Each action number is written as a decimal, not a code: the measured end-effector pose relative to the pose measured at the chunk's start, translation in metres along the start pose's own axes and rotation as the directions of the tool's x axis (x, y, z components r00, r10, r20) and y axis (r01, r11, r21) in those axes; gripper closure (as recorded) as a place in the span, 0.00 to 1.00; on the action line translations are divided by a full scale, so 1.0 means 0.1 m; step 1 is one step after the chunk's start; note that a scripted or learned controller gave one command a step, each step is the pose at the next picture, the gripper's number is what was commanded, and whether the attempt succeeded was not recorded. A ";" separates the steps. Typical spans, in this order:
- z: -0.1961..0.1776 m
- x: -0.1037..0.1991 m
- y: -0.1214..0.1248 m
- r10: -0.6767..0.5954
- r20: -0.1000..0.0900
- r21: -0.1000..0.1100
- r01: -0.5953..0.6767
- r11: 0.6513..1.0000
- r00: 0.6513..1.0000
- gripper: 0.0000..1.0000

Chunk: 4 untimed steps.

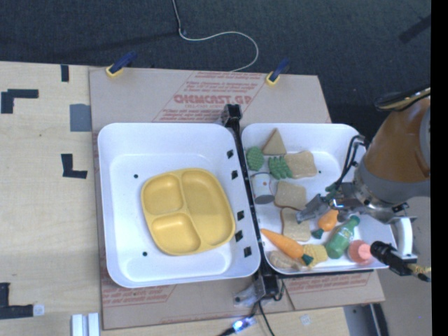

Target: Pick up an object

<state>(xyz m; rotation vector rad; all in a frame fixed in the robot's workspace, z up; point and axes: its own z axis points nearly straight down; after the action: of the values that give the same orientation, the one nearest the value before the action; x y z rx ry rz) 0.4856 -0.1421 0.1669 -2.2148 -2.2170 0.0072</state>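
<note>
The right bin (318,133) holds several toy foods: a carrot (283,243), a green bottle (339,237), an orange piece (327,220), a pink piece (360,251), bread slices (290,194) and green items (279,166). My gripper (313,209) hangs low over the right bin's middle, just left of the orange piece and above a bread slice. Its dark fingers point left. I see nothing held between them.
The left bin (119,152) holds a yellow divided plate (186,209). The arm's orange band (402,145) and grey wrist cover the right bin's right edge. A black divider (241,180) runs between the bins. A white cable (217,37) lies behind them.
</note>
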 end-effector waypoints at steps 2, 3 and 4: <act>0.84 0.07 0.04 0.000 0.002 -0.008 0.000 1.000 1.000 0.00; 0.72 0.07 0.03 0.000 0.002 -0.007 0.000 1.000 1.000 1.00; 0.11 0.11 0.01 -0.001 0.003 -0.011 0.001 1.000 1.000 1.00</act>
<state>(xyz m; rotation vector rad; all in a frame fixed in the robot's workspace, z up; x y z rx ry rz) 0.4869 -0.1307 0.1562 -2.2209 -2.2247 -0.0022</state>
